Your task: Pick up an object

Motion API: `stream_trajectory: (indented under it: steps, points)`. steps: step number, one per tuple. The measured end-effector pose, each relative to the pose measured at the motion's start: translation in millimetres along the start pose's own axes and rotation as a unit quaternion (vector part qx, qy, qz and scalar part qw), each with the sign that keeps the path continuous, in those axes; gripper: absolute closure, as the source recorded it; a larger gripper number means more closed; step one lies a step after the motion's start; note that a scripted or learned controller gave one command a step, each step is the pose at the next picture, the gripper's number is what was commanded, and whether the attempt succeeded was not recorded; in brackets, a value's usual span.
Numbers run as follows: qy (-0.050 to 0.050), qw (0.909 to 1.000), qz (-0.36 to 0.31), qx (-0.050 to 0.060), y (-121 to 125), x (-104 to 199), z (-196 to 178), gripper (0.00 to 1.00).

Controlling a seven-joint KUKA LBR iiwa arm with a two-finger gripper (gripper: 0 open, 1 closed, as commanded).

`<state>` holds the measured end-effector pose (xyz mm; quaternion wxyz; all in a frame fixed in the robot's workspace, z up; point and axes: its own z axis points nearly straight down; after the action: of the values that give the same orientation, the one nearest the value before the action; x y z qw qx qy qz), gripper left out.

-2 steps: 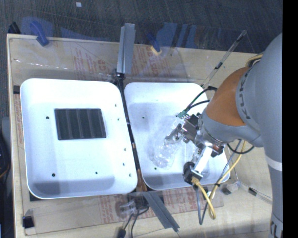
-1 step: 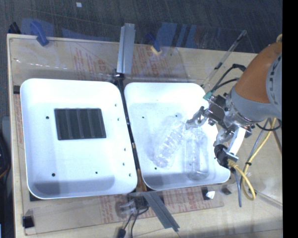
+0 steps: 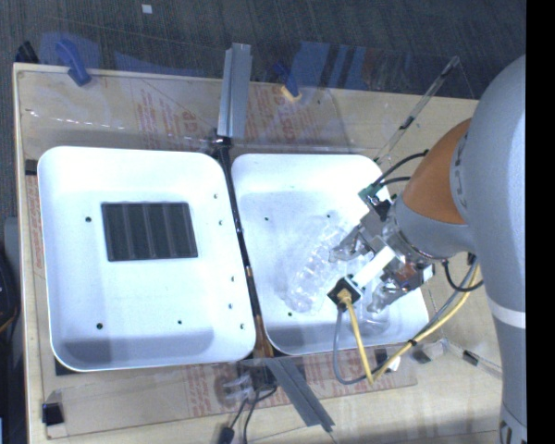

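Clear plastic piece [image 3: 313,265], the only loose thing seen in the bins, lies on the floor of the right bin [image 3: 259,248], a little toward 6 o'clock of the bin's middle. It is see-through and ribbed or lumpy; its exact shape cannot be made out against the white floor.

In the camera view the arm [image 3: 486,202] is seen reaching in from 3 o'clock, grey with its orange band [image 3: 437,188] just above the wrist. The claw [image 3: 370,266] is lowered into the right bin, at 3 o'clock of the plastic piece and just beside it; whether the two touch cannot be told. The claw's opening is hidden by the wrist parts, so its state cannot be told, and nothing is seen held in it. A yellow cable [image 3: 359,336] hangs from the wrist toward 6 o'clock and loops over the bin's rim.

The left bin [image 3: 65,248] holds a dark ribbed grate [image 3: 149,230], set flat at 10 o'clock of its middle. Both bins rest side by side on the tabletop [image 3: 120,109], with a grey bar [image 3: 234,91] lying at 12 o'clock between them.
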<state>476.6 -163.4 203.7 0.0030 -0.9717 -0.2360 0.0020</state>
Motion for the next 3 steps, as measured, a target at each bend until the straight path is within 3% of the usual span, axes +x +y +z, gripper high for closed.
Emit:
stream_trajectory:
  steps: [1, 2, 3]
  points:
    - [0.0, 0.9981, 0.062, -0.001, -189, 97, 14, 0.0]
    - [-0.001, 0.9983, 0.057, 0.001, -190, 98, 5, 1.0]
    - [0.005, 0.9909, 0.134, -0.005, -177, 124, -186, 1.0]
